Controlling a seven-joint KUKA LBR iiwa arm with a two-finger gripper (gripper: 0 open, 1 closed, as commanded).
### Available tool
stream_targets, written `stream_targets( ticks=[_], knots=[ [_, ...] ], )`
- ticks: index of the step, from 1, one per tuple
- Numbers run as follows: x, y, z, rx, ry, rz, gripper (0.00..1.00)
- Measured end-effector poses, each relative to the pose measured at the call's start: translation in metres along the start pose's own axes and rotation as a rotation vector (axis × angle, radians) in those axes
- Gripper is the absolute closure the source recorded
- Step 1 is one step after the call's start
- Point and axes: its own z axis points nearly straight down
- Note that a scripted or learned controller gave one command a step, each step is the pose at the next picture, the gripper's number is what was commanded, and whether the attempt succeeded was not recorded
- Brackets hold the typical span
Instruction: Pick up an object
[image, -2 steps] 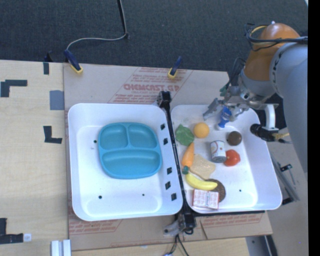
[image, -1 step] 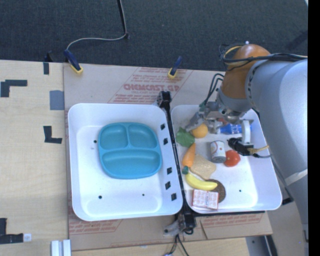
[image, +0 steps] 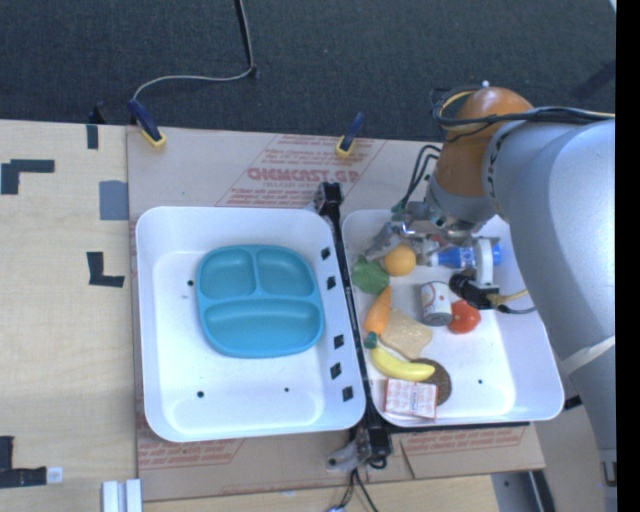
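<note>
Objects for picking lie crowded in the right bin (image: 520, 395), one of two shallow white bins side by side on the tabletop (image: 60, 330). An orange ball (image: 400, 261) sits near the far left of that bin, right under the pincer (image: 398, 238), whose metal parts hang just above and beside it. Whether the pincer is released or clenched I cannot tell, and nothing can be seen gripped in it. A green piece (image: 368, 276) lies just left of the ball, and a carrot (image: 378, 312) lies nearer, along the bin's left wall. Toward the middle stands a small can (image: 436, 303), with a red piece (image: 464, 317) touching its right side. A blue and white bottle (image: 470, 256) lies farther back, by the arm's wrist. Nearer still are a tan bread slice (image: 407, 333), a yellow banana (image: 403, 365), a dark round cookie (image: 441, 381) and a red and white packet (image: 411, 400) at the near edge.

The left bin (image: 165, 400) holds a blue divided plate (image: 260, 301), lying flat at its centre. The grey arm (image: 560, 220) with its orange band (image: 470, 150) reaches in from the right.
</note>
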Motion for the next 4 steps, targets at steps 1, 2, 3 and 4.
stream_targets(
  ticks=[1,2,3,4],
  knots=[
    [0.005,0.0,0.0,0.0,-0.002,0.001,0.0],
    [0.017,0.0,0.001,0.001,0.001,0.0,0.0],
    [0.016,0.0,0.001,0.0,0.001,-0.001,0.0],
    [0.015,0.0,0.001,0.0,0.001,-0.001,0.0]
  ],
)
